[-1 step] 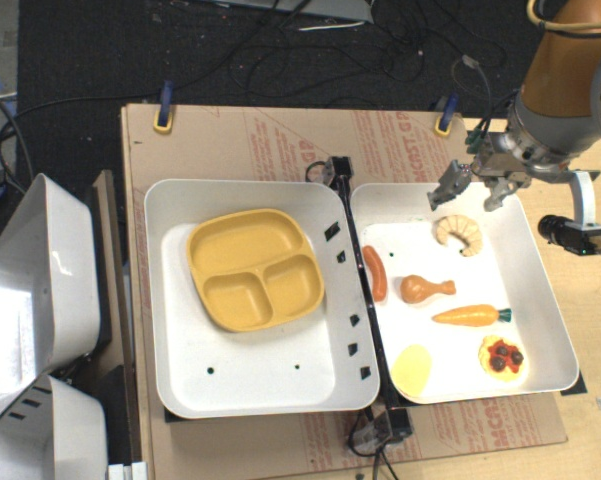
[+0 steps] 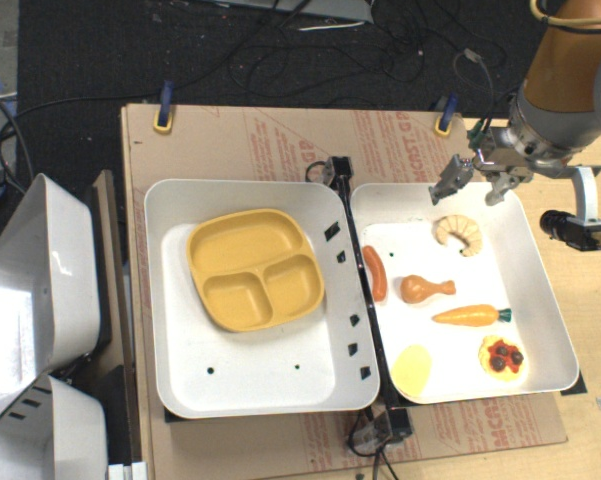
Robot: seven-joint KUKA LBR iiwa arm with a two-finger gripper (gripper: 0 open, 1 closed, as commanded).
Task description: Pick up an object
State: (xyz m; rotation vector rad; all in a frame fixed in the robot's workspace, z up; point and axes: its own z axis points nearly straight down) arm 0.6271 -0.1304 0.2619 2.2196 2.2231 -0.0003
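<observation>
The shallow white right-hand bin [image 2: 540, 298] held the toy food, while the left white bin [image 2: 170, 298] carried a yellow three-compartment plastic tray [image 2: 255, 268]. Above the right bin's far rim the two-finger gripper [image 2: 475, 180] hung with its fingers spread and nothing between them. Nearest lay the pale croissant-shaped toy [image 2: 458, 232], so a good pick probably meant dropping straight down, straddling its curved body and clearing the drumstick-shaped brown toy [image 2: 425, 289] and red sausage toy [image 2: 376, 272]
</observation>
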